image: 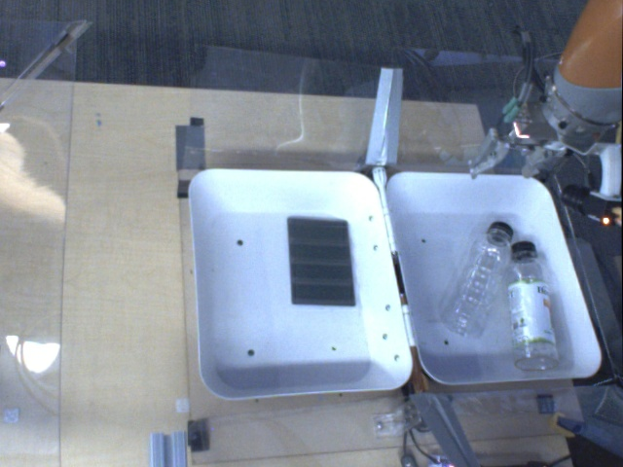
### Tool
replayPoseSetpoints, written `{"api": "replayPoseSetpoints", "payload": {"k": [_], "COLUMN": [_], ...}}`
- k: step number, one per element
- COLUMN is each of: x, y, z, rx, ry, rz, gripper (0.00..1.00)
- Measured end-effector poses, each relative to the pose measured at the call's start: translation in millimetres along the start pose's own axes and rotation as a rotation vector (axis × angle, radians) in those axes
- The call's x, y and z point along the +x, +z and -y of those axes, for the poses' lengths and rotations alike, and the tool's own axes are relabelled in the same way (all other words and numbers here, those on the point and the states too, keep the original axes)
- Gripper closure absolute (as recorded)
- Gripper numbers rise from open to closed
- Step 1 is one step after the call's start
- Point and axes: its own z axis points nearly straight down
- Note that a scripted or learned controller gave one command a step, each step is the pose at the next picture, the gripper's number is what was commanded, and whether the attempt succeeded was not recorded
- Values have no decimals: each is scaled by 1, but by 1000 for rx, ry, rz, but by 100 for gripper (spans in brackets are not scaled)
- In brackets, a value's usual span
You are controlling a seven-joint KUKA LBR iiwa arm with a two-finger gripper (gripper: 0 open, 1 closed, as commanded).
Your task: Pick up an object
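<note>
Camera view shows the bench [117,261] with two shallow white bins side by side. The gripper [508,144] hangs over the far edge of the right bin [428,212], near its far right corner, below the arm's orange band [596,37]; whether it is parted or closed cannot be told, and nothing can be seen held in it.

Two clear plastic bottles lie in the right bin, both with dark caps pointing toward the far edge. The unlabelled bottle [475,280] lies tilted across the middle of the bin. The labelled bottle [531,309] lies just beside it, closer to the bin's right edge, reaching down toward the near right corner. Both bottles sit well apart from the gripper, nearer the camera than it.

In the left bin [224,261], a dark ribbed rectangular block [321,261] lies flat near the centre.
</note>
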Motion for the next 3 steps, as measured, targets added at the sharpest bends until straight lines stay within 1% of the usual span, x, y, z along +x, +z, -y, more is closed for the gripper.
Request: {"api": "replayPoseSetpoints", "payload": {"k": [1,2,3], "x": [-66,-65,-68], "y": [99,174,172], "z": [59,21,-13], "rx": [1,-5,17], "ry": [0,-65,-389], "rz": [0,1,-5], "gripper": [0,0,0]}}
